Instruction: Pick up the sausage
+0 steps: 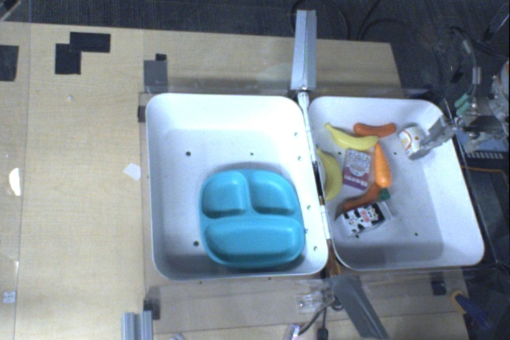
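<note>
STEP: approach, sausage (374, 128) not yet gripped | TOOL: gripper (426, 141) at right bin (454, 251) edge, state: you cannot tell | NEXT: move left over sausage, then descend

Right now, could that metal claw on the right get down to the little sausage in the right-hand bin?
Probably yes. The sausage lies uncovered near the right bin's back wall, only touching a banana, and the gripper hangs just beside it.
</note>
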Tool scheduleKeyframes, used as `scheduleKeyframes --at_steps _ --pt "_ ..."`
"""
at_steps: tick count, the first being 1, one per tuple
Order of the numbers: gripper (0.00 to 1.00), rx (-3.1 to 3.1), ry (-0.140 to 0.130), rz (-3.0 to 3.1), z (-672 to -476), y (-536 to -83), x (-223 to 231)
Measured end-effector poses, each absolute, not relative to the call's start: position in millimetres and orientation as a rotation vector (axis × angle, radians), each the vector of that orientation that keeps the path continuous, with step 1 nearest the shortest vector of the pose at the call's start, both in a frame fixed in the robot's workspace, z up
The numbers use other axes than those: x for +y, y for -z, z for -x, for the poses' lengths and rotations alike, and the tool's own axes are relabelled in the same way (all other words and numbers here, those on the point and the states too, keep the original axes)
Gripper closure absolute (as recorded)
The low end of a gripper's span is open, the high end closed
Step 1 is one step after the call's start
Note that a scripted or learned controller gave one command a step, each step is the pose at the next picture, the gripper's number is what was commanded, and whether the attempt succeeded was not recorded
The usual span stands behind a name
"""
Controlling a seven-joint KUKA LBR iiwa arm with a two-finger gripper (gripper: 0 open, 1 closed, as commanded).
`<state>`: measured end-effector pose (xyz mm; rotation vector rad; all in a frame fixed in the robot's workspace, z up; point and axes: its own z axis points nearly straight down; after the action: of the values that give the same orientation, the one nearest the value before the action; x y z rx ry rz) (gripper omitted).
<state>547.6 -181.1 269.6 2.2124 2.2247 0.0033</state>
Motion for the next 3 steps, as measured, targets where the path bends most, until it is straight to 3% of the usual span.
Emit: scheduleKeyframes --at_steps 1,2,3 --pt "0.00 2.366 -0.003 -2.060 -620.0 -153 -199" --pt "0.00 2.366 -0.007 -2.052 -664.2 -97 -196" --pt "1.00 2.368 -0.012 -2.040 -666.9 -111 -195"
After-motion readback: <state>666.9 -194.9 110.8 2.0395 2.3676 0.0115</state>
